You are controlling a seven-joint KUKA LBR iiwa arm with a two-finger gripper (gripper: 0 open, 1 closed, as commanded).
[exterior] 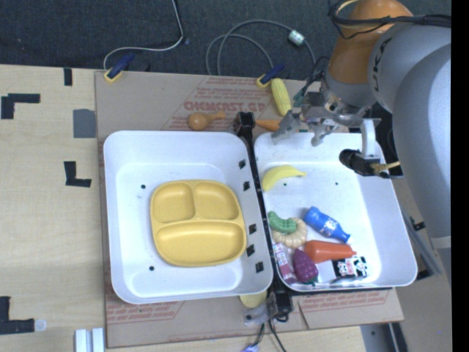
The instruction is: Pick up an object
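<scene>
Near edge of the right bin (381, 196): black-and-white carton (349, 268) in the front corner, purple eggplant-like piece (305, 267) just left of it, a pink-labelled packet (281, 258) against the bin's left wall. Orange carrot (330, 250) lies across just behind the carton and eggplant, touching or nearly so. Blue bottle (327, 225) tilted, just behind the carrot. Green-and-tan ring-shaped toy (286, 224) left of the bottle, near the divider. Left bin (124, 167): yellow divided plate (198, 221) roughly centred, three compartments, nothing on it. Mid right bin: yellow banana (281, 174) lying alone near the left wall, well apart from the front cluster. Far end: gripper (302, 129) hangs over the back rim of the right bin, fingers spread apart, nothing between them; banana is near, forward and slightly left of it. Grey arm with orange band comes in from the right. Beyond the bins on the desk's cardboard sheet (212, 105): corn cob (281, 96) and a wooden spoon-like piece (205, 119), cables (249, 39) further back.
</scene>
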